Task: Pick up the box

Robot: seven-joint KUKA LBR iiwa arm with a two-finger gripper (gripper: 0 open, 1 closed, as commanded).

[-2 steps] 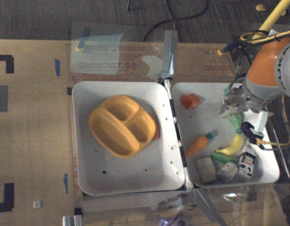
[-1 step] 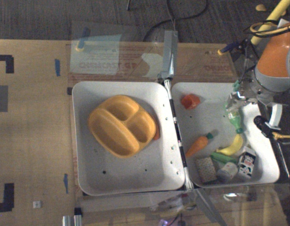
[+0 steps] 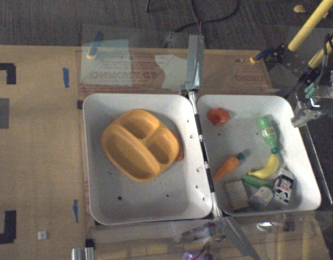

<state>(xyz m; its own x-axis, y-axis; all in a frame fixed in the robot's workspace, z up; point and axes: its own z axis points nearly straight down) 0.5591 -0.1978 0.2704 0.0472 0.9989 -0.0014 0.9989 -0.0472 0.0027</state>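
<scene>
The bench (image 3: 36,145) is a flat tan board marked with black corner brackets and short strips of blue tape. On it stand two shallow white bins with rounded corners and smooth, faintly glossy walls.

The left bin (image 3: 101,199) holds a single large thing: an orange plastic tray (image 3: 140,143), rounded and moulded into three compartments, lying at a slant near the bin's middle. A small reddish object peeks out from under its right edge, too hidden to name.

A thin metal rail (image 3: 201,145) with small screw heads separates the bins.

In the right bin (image 3: 304,161), a red tomato-like toy (image 3: 219,116) sits near the far left corner. Lower down lies a tapered orange carrot (image 3: 228,167) with a green tip. In the near part — a crowded cluster — a flat, speckled beige sponge-like square (image 3: 236,194) lies just beside a dull grey cylinder (image 3: 261,197). A green bottle (image 3: 268,132) with a pale label lies lengthwise toward the far right, and a curved yellow banana (image 3: 266,168) lies below it, with a green piece (image 3: 256,181) tucked under the banana.

The box (image 3: 283,189), a small white carton printed in black and blue, stands in the near right corner, touching the grey cylinder.

The gripper (image 3: 306,111) shows as grey metal at the bin's far right rim, well apart from the box; whether its jaws are open or closed cannot be told.
</scene>
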